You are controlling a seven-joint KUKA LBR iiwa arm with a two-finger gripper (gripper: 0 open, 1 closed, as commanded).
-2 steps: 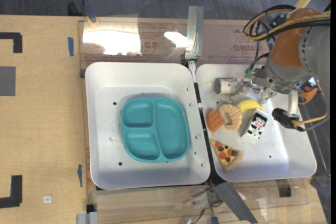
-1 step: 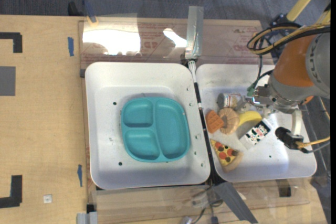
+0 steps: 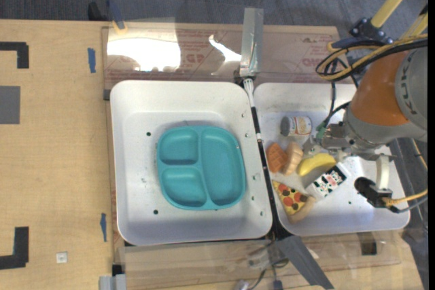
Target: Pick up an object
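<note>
The banana (image 3: pixel 317 164) is the nearest thing to pick up. It lies in the right bin (image 3: pixel 387 214), close to the middle, and it is yellow and curved. The gripper (image 3: pixel 326 139) is just above it, at the end of the grey and orange arm (image 3: pixel 380 105). I cannot tell if the gripper is wide or narrow, and I cannot see anything held in it.

I think the step now is to go down and grab one toy. To do it well, the gripper should come straight down over the fat middle of the banana. It should close across the thin way, not along the long way. The other toys sit very close, so it could bump them or pinch two at once. Going slow would help.

Other toys are packed around the banana. A small can (image 3: pixel 297 125) lies near the top. An orange toy (image 3: pixel 276 157) and a pale toy (image 3: pixel 293 157) sit just to the left, touching each other. A pizza slice (image 3: pixel 293 201) lies lower down. A white card with dots (image 3: pixel 329 181) lies right beside the banana, touching it or nearly so. A black cable (image 3: pixel 370 190) hangs over the right side of this bin.

The left bin (image 3: pixel 129 166) holds a teal plate (image 3: pixel 201 166) with three parts. Nothing is on the plate. Both bins sit side by side on the desk (image 3: pixel 47 159).
</note>
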